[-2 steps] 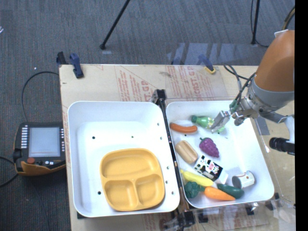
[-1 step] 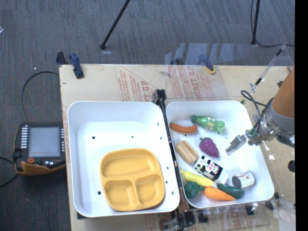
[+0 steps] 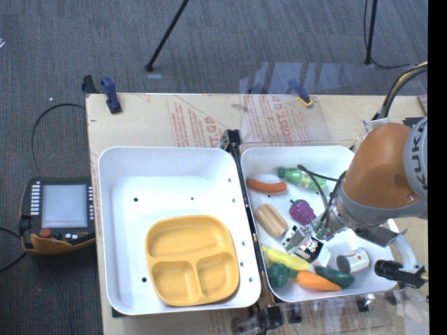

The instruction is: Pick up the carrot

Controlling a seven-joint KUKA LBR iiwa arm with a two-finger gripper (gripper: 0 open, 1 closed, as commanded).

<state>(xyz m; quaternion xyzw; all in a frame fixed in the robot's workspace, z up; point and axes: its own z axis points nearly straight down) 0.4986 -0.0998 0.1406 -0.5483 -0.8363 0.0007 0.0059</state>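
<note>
The carrot (image 3: pixel 316 280) lies at the near edge of the right bin (image 3: pixel 260 160), a short orange cone on its side with its point toward the broccoli (image 3: pixel 279 275) and its dark green top (image 3: pixel 336 276) toward the right. Just behind it sits one yellow piece, a banana (image 3: pixel 286 258) by the look of it, touching the broccoli. To the right of the green top there is one small white and grey cup (image 3: pixel 354 260) tipped over. Farther back I count one tan bread roll (image 3: pixel 270 220), one purple bunch of grapes (image 3: pixel 302 211), one sausage (image 3: pixel 266 185) and, behind that, one green and yellow corn cob (image 3: pixel 297 177). The left bin (image 3: pixel 119 187) holds one yellow tray (image 3: pixel 192 259) with three compartments, lying toward its near side. The gripper (image 3: pixel 304 243) hangs low over the middle of the right bin, just behind the banana and a little back from the carrot, with the orange arm (image 3: pixel 380 175) reaching in above it. It is a dark and white cluster from here, and I cannot tell whether it is spread or closed, nor whether it touches anything; nothing is plainly caught in it. Off the bench on the floor to the left rests one pendant (image 3: pixel 59 213) with a grey screen, and two tripod legs (image 3: pixel 171 26) stand beyond the bench.
</note>
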